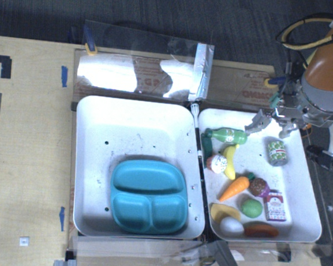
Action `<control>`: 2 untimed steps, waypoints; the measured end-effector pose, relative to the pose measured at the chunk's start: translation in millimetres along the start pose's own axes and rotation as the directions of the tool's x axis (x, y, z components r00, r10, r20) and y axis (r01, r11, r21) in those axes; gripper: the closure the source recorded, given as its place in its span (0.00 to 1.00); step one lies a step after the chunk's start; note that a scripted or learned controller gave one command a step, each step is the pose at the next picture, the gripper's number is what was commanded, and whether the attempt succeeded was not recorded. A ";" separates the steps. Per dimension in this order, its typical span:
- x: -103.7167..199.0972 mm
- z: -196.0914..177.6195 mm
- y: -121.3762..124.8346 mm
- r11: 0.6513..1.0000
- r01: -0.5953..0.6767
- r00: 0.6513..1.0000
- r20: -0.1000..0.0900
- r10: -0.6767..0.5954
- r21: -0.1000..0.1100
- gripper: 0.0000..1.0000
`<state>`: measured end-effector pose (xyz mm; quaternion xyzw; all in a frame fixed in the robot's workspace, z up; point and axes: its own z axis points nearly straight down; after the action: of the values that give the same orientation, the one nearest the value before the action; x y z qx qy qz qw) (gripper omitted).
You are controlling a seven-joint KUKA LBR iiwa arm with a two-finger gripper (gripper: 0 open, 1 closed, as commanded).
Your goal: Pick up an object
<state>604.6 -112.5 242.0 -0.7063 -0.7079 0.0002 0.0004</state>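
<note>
a: where's the claw (272, 122)?
b: above the far end of the right bin (312, 220), prongs spread apart, nothing between them.
a: so the approach step?
b: i'd say so. green bottle (226, 135) lies just left of it, speckled green can (277, 152) just below. next it must descend over one and close.

A single fixed camera looks down at a slant from above the bench (20, 146), far enough back to take in both white bins (92, 117) side by side, the arm (328, 68) entering at upper right.
</note>
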 end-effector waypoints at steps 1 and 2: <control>5.5 114.0 -2.4 0.978 0.208 0.978 -0.002 -0.208 0.005 0.00; 13.7 154.9 -27.5 0.962 0.273 0.962 0.002 -0.273 -0.006 0.00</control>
<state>576.9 -98.9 87.1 -0.6021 -0.7984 -0.0016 -0.0022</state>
